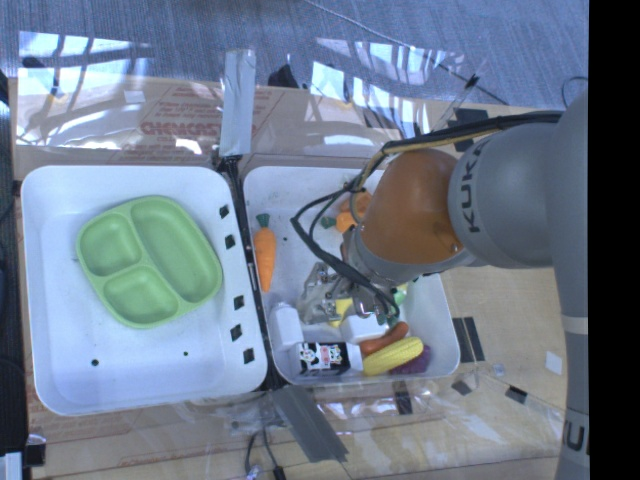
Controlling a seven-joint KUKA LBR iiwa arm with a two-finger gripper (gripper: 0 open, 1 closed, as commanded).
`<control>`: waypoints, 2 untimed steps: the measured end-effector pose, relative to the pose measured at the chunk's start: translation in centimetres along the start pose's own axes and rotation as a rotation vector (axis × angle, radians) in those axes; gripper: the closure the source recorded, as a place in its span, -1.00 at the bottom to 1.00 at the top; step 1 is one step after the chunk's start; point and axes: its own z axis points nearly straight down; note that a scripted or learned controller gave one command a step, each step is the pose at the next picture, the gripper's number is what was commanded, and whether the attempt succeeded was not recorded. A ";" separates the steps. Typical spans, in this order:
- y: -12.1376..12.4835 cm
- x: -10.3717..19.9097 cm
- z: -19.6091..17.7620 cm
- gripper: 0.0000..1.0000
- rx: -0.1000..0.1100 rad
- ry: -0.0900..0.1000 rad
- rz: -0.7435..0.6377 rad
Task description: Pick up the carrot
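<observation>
Real risk here of closing on the wrong thing. Hovers low over a crowded patch of the right bin [436,286]: hand [327,296] down among clutter, with a white bottle [288,323] just beside it, a small milk carton [322,358] a little nearer the front wall, and a yellow toy [396,356] and a red one [384,340] close by. Easy from there to nudge or pinch one of these instead. Also easy to snag the black cable [318,211] looping off the wrist on something in the bin. Hard to say whether spread or pressed together: too much of the hand hidden under the orange band [410,218] and blurred against shiny parts. Nothing visibly gripped.

Second danger near the target itself. Carrot [265,255] lying lengthwise close along the left wall of the right bin, green top pointing to the back, tip toward the white bottle. So little room on the wall side that a descent could strike the rim or the divider, or push the carrot flat against the wall rather than catch it.

Relative to the hand: carrot off to the camera's left and slightly farther back, apart, not touching. Needs a sideways shift toward the divider before any descent. Green plate [150,260] in the left bin [40,298], well apart, no concern.
</observation>
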 end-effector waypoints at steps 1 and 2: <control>0.1 0.0 0.0 -1.00 -0.001 -0.001 -0.001; -6.4 -1.7 -0.2 -1.00 0.001 -0.004 0.037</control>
